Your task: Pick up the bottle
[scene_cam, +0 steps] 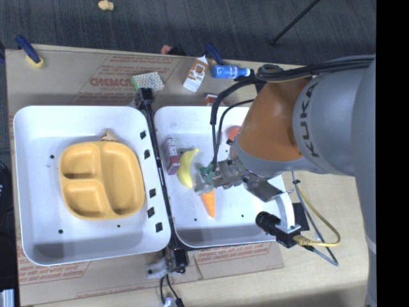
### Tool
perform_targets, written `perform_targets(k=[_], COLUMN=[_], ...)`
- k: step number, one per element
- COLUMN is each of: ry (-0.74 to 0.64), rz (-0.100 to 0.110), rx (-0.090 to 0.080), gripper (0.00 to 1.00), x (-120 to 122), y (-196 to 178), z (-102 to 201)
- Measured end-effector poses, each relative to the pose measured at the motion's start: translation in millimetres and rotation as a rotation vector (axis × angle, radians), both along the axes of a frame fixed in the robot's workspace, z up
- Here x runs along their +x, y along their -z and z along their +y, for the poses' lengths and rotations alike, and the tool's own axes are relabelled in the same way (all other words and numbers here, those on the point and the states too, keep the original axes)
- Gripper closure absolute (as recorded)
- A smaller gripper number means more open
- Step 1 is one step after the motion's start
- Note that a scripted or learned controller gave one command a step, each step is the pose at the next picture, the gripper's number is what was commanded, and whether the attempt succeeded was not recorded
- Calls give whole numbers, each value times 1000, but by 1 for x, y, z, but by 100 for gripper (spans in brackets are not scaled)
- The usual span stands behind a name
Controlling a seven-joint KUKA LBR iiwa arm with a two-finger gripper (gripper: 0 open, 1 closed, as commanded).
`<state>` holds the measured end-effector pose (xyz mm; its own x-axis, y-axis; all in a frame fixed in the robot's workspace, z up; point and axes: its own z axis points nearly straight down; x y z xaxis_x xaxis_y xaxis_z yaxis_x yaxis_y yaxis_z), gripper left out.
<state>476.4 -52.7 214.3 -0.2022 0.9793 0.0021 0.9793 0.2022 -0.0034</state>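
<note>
A small blue bottle (227,72) with a white cap lies on its side on the cardboard behind the right bin (192,235), outside it. A small maroon bottle-like item (171,156) lies in the right bin near its left wall. My gripper (207,179) hangs low over the middle of the right bin, between a yellow banana (186,167) and an orange carrot (209,203). It is a short way right of the maroon item and far from the blue bottle. Nothing shows in its grasp.
The left bin (32,171) holds a yellow divided plate (101,179). A red object (233,133) peeks out beside the arm's orange band (271,123) in the right bin. A small carton (196,73) and a patterned sponge (148,80) lie behind the bins.
</note>
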Motion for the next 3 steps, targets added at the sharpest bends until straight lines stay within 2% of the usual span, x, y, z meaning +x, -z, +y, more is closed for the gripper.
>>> perform_targets(k=[1, 2, 3], ry=[-72, -28, -183], rz=[-4, 0, -1], rx=[-2, -1, 1], gripper=[100, 100, 100], x=[0, -1, 0], y=[-80, -9, 22], z=[-85, -159, -115])
